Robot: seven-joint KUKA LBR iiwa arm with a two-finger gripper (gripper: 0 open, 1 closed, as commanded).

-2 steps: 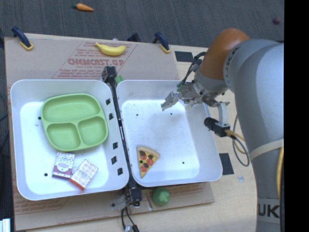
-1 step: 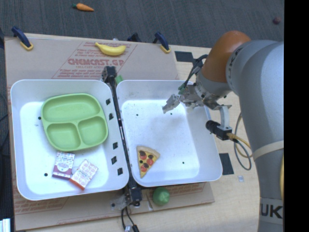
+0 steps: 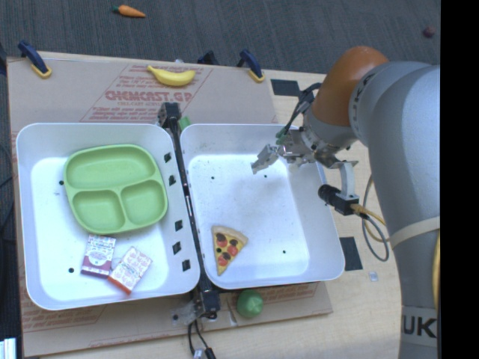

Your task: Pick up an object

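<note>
So the bench is basically a big sheet of brown cardboard with red printed lettering, held down at the back edge by blue clamps, sitting over a dark grey carpeted floor. A little toy carrot is lying out on that floor, well away from everything.

Two shallow white bins side by side on the cardboard. The left bin has a light green divided plate taking up most of its upper half, and two small snack packets near the front — one darker, one reddish-orange, touching each other at an angle.

The right bin is mostly bare white, with a toy pizza slice lying flat near its front left corner, just beside the black divider strip between the bins.

The arm comes in from the right, orange band up top, and the gripper sits low over the back part of the right bin, well apart from the pizza slice. Nothing is visible between its fingers; whether they're spread or closed I honestly can't tell from this angle.

Outside the bins: a toy banana on the cardboard behind them, and a green ball at the front edge just beside the right bin.
</note>
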